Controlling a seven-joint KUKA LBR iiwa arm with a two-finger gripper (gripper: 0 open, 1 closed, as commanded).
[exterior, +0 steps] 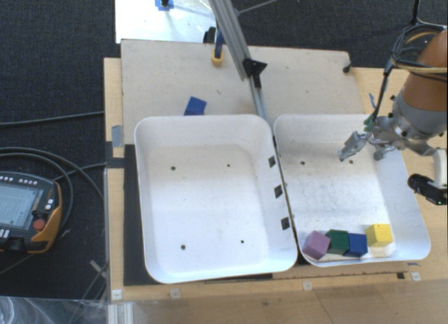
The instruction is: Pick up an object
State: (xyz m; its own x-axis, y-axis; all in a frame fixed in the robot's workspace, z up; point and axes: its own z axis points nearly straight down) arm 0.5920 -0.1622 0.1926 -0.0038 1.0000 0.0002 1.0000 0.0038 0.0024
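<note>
Several small blocks lie in a row along the near edge of the right bin (392,175): a purple block (316,244), a green block (338,240), a blue block (356,244) and a yellow block (379,235). My gripper (352,146) hangs over the upper part of the right bin, well above the row of blocks and apart from them. Nothing shows between its fingers.
The left bin (150,175) sits beside the right one, joined by dark clips. A blue piece (195,106) lies on the board behind the bins. A metal pole (231,25) slants over the board. A teach pendant (24,210) rests at far left.
</note>
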